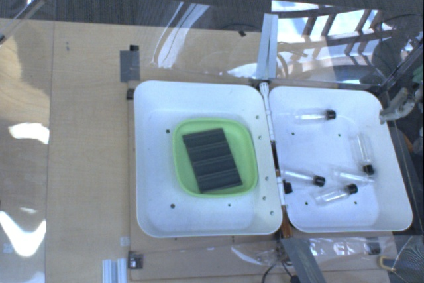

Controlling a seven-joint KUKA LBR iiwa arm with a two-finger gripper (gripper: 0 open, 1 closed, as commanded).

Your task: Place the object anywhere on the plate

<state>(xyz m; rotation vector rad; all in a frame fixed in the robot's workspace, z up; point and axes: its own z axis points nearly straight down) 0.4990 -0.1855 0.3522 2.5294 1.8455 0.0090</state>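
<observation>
A green square plate [246, 154] sits in the middle of the left white bin [152, 209]. On it lies a dark grey ridged block [211, 160], flat and slightly turned. Several clear tubes with black caps are scattered in the right white bin [391, 209], among them one near the far wall [315, 116], one by the right wall [364, 156] and one at the front [334, 194]. The grey end of my arm, with the gripper [399, 106], pokes in at the right edge over the right bin's far right corner, apart from every tube and well away from the plate.
A grey upright post [267, 50] stands behind the seam between the bins. A small dark bracket [130, 64] sits on the wooden bench behind the left bin. Clear sheeting reflects light across the bench's left and far side.
</observation>
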